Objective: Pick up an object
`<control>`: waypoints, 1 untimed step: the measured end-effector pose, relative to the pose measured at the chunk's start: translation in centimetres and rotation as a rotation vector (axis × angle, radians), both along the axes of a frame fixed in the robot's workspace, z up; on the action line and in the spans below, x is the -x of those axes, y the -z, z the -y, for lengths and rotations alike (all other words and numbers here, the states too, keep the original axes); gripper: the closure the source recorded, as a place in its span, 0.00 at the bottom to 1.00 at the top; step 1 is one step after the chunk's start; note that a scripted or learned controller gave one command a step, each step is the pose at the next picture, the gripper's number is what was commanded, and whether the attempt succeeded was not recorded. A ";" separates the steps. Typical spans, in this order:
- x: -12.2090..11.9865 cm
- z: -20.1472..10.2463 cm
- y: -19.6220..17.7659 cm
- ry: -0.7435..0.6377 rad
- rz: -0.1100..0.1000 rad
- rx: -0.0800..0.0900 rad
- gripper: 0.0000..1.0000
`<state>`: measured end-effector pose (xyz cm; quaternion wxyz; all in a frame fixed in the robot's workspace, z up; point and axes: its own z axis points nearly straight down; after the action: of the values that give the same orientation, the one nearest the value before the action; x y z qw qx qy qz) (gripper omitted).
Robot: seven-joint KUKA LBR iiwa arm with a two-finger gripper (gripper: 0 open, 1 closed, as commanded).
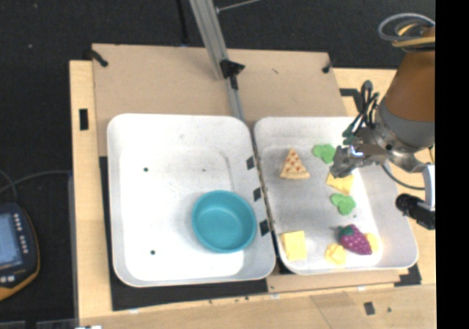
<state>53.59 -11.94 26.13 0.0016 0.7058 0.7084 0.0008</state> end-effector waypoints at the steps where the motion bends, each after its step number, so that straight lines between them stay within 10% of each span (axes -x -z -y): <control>1: -1.9 -4.2 -0.1 0.001 -0.002 0.000 1.00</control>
<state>55.48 -7.75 26.28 0.0008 0.7061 0.7081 0.0003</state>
